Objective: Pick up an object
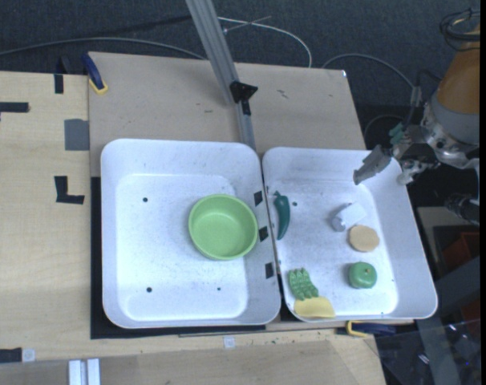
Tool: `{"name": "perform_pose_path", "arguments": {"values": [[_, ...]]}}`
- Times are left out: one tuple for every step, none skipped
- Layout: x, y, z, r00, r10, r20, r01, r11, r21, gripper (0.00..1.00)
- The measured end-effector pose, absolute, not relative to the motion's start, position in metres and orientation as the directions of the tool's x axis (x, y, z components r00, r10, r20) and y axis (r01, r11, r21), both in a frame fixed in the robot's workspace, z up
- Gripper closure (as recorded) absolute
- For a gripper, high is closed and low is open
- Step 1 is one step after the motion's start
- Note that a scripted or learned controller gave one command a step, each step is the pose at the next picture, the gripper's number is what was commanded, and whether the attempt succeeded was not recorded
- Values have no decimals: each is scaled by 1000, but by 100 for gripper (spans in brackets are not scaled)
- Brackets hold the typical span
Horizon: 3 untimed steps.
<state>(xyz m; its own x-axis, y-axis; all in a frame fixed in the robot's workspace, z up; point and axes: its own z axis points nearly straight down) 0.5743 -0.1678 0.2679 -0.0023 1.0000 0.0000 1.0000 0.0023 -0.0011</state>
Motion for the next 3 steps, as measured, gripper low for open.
{"name": "perform_pose_path", "arguments": {"values": [[574,-168,268,-2,1000,0,1000,2,-1,0],[576,-165,204,-2,1000,1,1000,2,-8,0],[575,-175,152,0,1000,0,1000,0,-7,0]]}}
